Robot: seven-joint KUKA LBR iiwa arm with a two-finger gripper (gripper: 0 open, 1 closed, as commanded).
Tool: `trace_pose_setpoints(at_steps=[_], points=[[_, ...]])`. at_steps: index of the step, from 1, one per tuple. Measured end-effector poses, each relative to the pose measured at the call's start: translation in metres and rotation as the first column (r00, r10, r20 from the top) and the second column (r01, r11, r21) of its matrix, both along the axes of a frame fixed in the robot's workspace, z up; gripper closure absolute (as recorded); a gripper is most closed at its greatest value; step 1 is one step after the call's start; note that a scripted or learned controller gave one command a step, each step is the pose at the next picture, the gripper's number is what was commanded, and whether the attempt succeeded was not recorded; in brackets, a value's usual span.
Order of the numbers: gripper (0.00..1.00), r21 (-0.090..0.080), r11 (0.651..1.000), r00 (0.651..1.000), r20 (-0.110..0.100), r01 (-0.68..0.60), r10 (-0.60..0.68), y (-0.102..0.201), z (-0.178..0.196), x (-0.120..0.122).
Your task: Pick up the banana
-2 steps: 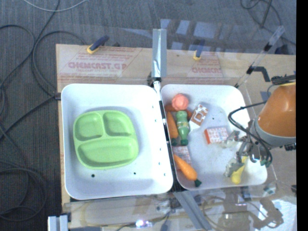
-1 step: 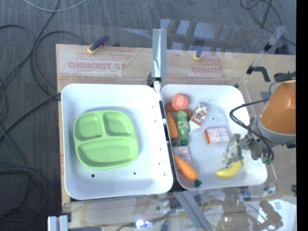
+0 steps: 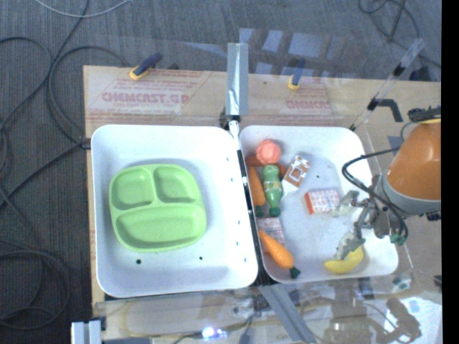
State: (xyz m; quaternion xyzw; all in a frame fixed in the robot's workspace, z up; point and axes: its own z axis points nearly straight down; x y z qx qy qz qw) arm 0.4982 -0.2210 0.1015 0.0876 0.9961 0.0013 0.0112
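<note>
We can't make out whether the gripper [image 3: 351, 248] touches the banana [image 3: 344, 264], its tips blur over the fruit's upper edge. The arm [image 3: 419, 170] runs off the right edge, and the small box's [image 3: 322, 201] print is too tiny to read.

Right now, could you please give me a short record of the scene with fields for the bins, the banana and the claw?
left bin: holds a green divided plate
right bin: holds the banana, two carrots, a green bottle, a pink round item, small boxes
banana: near front right corner, lying on the bin floor
claw: low, just above the banana
banana lifted: not yet
</note>
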Motion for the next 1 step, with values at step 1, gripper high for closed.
trace_pose_setpoints(at_steps=[1], points=[[0.00, -0.003, 1.000, 1.000, 0.000, 0.008, -0.008, -0.0014, -0.0093, 0.0008]])
